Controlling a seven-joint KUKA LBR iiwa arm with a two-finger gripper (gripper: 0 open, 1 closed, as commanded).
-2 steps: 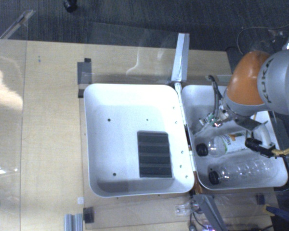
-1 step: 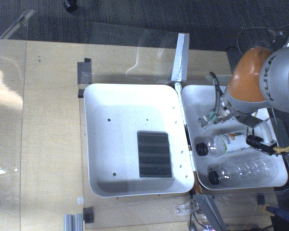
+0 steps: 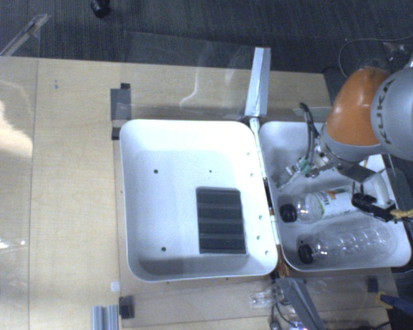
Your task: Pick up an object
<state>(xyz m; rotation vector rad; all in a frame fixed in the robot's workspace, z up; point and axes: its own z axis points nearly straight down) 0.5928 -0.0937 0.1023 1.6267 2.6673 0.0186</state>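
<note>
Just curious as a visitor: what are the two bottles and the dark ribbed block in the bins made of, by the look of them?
Both bottles look like clear plastic with black caps: the upper bottle is see-through with a label, the lower bottle shows ridged, glinting walls. The block in the left bin looks matte black, perhaps rubber or plastic; its ribbed top gives no shine.

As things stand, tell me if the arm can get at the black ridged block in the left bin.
Probably yes. The black ridged block lies flat and alone in the left bin, open from above. The arm is over the right bin and would have to cross the rim between them.
</note>
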